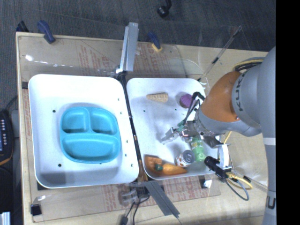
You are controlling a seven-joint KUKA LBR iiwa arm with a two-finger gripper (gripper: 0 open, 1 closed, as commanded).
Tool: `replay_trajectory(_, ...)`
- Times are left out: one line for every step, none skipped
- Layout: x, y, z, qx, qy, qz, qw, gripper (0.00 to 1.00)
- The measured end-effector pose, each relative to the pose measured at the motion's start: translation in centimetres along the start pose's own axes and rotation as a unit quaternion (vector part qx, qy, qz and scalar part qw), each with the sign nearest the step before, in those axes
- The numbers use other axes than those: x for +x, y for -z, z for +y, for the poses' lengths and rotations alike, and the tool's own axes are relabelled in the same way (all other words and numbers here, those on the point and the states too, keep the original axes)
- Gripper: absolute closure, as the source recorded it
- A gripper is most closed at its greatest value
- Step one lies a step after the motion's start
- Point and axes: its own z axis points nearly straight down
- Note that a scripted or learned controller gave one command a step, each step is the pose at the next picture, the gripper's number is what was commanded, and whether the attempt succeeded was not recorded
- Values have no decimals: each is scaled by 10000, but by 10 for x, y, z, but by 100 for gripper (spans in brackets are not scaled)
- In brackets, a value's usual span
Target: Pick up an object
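Arm [234,100] comes in from the right, orange band over the right bin [140,121]'s far-right edge, wrist angled down into the bin's lower right area. Gripper [176,132] sits low over the bin floor, metal fingers [168,136] pointing left. Can't tell how far apart the fingers are; wrist hardware and cables clutter that spot. Nothing visibly between them, so no confirmed grasp.

Objects relative to the gripper:
- Green bottle-like item [198,150]: just right of and below the fingertips, tucked under the wrist, partly hidden. Can't tell if it's touching the gripper.
- Small can [186,158] with a round silver top: just below the gripper, next to the green item.
- Carrot [165,167]: below and slightly left, lying along the bin's near wall, orange with a darker end on the left.
- Tan cone-shaped piece [157,97]: above and left, near the far wall, well apart from the fingers.
- Purple item [186,99]: above, close to the wrist's upper edge, partly covered by a black cable.

Left bin [42,125]: well to the left of the gripper, holds a blue divided tray [89,135] with three compartments, sitting roughly centred.

Bins sit side by side, touching along the middle divider.
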Motion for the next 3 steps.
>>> replay_trajectory(0, 0, 95, -3, -2, 4, 10000, 0)
replay_trajectory(-1, 1, 144, -6, -2, 1, 10000, 0)
replay_trajectory(0, 0, 16, 7, -9, 5, 10000, 0)
